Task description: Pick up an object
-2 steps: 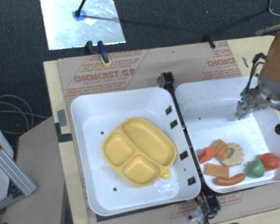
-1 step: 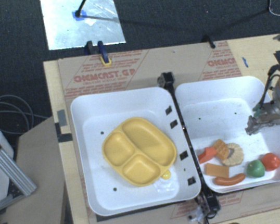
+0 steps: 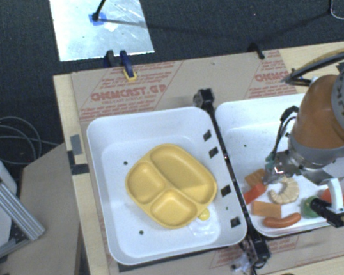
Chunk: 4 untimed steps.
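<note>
While the arm (image 3: 324, 119) reaches in from the right of the camera view, you see its gripper (image 3: 280, 171) low over the right-hand bin (image 3: 248, 129), just above a cluster of toy food at the near end. Directly under the wrist lies a pale, ring-shaped piece (image 3: 284, 193); beside it sit an orange block (image 3: 256, 183), a red-orange sausage (image 3: 281, 220) and a green piece (image 3: 309, 208). Whether the tool is spread or closed you cannot tell from this angle, and nothing is visibly held. By the look of it, the approach is in hand: the next move calls for a short, straight descent onto one piece without nudging its close neighbours. A yellow divided tray (image 3: 170, 184) rests in the left-hand bin (image 3: 111, 143). Red print on the board (image 3: 151, 85) beneath reads "CHEMCAST GP", repeated and partly cut off at right.
</note>
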Motion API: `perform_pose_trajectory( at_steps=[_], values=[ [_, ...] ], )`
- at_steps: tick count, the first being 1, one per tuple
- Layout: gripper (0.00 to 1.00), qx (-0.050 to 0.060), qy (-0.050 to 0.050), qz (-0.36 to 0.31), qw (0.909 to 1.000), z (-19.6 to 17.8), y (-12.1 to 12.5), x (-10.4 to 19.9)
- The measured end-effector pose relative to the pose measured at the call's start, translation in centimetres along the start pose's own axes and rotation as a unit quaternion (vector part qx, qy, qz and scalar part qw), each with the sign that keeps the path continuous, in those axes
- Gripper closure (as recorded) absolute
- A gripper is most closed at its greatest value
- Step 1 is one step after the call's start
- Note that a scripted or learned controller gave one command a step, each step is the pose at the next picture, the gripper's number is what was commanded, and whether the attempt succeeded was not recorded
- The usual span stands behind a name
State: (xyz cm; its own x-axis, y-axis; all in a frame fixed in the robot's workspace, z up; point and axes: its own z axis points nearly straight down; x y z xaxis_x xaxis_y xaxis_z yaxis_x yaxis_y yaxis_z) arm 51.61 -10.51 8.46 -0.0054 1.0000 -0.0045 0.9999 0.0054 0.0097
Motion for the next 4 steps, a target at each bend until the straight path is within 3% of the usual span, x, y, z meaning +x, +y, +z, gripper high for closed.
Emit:
perform_pose_trajectory(
  at_steps=[1,2,4],
  values=[
    [1.00,0.000,0.003,-0.002,1.0000,-10.6,-2.7,5.8],
    [1.00,0.003,0.002,0.003,1.0000,-12.4,-2.7,3.3],
    [1.00,0.003,0.002,0.000,1.0000,-14.1,-1.7,4.5]
  ],
)
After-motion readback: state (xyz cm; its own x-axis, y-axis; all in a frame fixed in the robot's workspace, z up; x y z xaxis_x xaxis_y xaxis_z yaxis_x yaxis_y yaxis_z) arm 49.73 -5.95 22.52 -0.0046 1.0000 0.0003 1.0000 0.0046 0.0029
